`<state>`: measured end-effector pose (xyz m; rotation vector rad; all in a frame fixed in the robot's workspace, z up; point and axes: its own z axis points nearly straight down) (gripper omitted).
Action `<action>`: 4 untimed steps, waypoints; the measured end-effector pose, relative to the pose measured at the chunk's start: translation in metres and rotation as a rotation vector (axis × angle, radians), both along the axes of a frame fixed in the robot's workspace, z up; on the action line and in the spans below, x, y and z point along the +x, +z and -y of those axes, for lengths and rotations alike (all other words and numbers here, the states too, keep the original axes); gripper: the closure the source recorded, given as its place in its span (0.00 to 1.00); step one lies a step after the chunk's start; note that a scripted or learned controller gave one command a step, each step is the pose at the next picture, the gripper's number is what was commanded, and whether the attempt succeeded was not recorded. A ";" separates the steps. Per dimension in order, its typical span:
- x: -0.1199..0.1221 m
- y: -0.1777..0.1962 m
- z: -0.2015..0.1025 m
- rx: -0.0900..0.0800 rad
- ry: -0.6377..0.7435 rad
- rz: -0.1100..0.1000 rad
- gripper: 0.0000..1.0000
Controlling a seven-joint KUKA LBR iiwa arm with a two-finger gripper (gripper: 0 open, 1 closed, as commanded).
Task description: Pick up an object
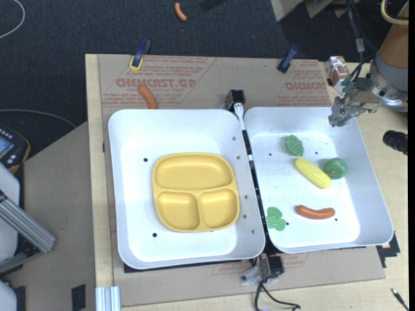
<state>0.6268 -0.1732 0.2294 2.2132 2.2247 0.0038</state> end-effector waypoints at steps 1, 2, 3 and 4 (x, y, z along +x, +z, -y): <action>0.002 0.001 -0.044 0.002 0.000 -0.004 1.00; -0.004 0.002 -0.106 0.004 0.001 -0.006 1.00; 0.001 -0.009 -0.153 0.003 0.001 -0.008 1.00; 0.011 -0.014 -0.205 0.002 0.000 -0.002 1.00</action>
